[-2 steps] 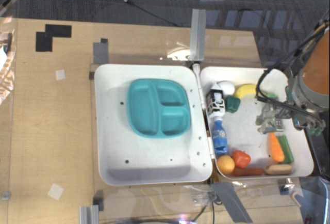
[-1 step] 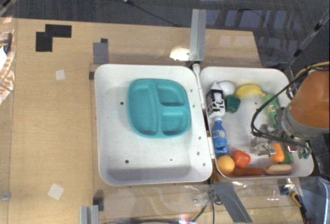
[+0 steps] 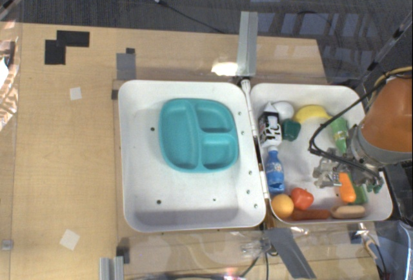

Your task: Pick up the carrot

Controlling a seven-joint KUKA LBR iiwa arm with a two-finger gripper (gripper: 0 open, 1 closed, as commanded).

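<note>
Two shallow white bins sit side by side on the bench. The left white bin (image 3: 139, 143) holds a teal plastic plate with three sections (image 3: 198, 135). The right white bin (image 3: 303, 143) is full of toys — a small orange plastic carrot (image 3: 347, 188) lies near its right wall, with its thin end pointing to the near edge.

It looks short, smooth and shiny, fat at one end and thin at the other. It is likely light and hard, so it may slip. The fat middle looks like the best place to pinch it, across its short side.

The metal two-finger gripper (image 3: 335, 175) hangs right above the carrot, just touching or almost touching it. How wide it is cannot be told — wires and metal bits hide that.

Close by are a tan toy sausage (image 3: 348, 211), a red toy tomato (image 3: 301, 197), a green toy piece (image 3: 340, 131) and a small blue bottle (image 3: 274, 170). Those neighbours could get bumped.
</note>
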